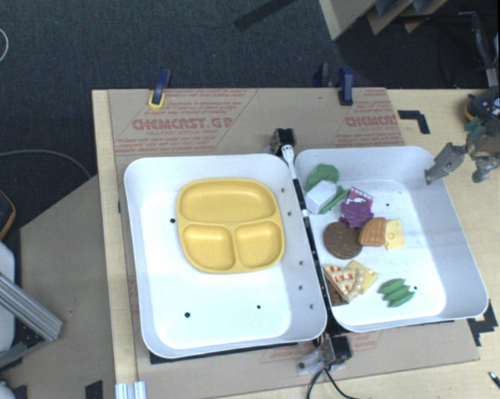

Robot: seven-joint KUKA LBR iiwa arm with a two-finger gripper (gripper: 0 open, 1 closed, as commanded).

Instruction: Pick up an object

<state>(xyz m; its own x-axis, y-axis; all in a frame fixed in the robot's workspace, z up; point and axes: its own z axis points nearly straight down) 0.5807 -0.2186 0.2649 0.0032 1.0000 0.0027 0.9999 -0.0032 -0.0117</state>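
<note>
Tool (pixel 460 159): you see it at the right bin's (pixel 447 228) far right rim, fingers spread, clamping nothing.
Toy food: clustered in that bin.
Yellow tray (pixel 230 224): left bin (pixel 154 263).

Arm cut off at right edge, only the gripper (pixel 465 158) end showing, finger state unreadable; the small food pieces in the right bin (pixel 447 228) partly overlap, the purple item (pixel 357 205) and pizza slice (pixel 344 280) too small to identify surely.

I see a yellow three-compartment plastic tray (pixel 230 223) in a white bin (pixel 154 263). Beside it lie a purple block (pixel 358 205), a brown round cookie (pixel 342 240) and green pea pods (pixel 396 292).
</note>
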